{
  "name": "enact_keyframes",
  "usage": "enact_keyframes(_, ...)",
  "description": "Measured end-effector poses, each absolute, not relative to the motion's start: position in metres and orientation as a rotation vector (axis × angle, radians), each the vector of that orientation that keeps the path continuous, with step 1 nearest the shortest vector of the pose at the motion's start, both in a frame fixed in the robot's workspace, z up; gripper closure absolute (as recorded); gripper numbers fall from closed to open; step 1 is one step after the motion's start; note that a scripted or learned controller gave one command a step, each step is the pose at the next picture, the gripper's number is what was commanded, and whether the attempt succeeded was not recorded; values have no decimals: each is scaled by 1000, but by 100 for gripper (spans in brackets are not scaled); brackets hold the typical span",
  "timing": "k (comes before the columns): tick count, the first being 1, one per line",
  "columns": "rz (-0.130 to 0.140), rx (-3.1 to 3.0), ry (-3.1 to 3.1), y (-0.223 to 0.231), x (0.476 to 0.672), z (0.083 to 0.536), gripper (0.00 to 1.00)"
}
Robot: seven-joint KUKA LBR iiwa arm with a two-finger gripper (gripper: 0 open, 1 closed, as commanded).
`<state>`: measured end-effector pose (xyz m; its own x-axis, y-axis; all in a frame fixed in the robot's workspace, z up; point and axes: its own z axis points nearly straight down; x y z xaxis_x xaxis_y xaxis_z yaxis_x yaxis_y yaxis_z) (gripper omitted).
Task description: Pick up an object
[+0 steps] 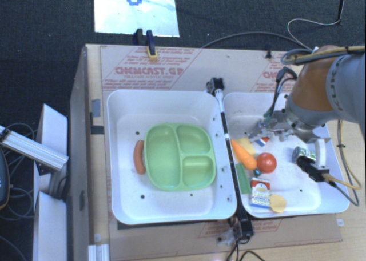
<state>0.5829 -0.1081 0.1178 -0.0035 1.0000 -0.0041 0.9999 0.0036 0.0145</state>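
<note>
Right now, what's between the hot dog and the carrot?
In the camera view, the green divided plate fills most of that stretch, beside the hot dog in the left bin. Then the bins' shared rim, then the carrot.

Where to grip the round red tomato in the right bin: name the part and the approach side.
Probably best to take the round red tomato across its widest middle, coming straight down. It is a ball with no handle, the orange carrot lies close on its left, and its top sits bare. The gripper hovers just above it in the picture.
</note>
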Motion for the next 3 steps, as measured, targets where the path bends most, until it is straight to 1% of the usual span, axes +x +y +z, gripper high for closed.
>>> enact_keyframes(1, 2, 2216, 2225, -95, 667, 85, 0)
enact_keyframes(2, 2, 2213, 2225, -83, 669, 85, 0)
enact_keyframes(3, 1, 2213, 2226, -84, 669, 85, 0)
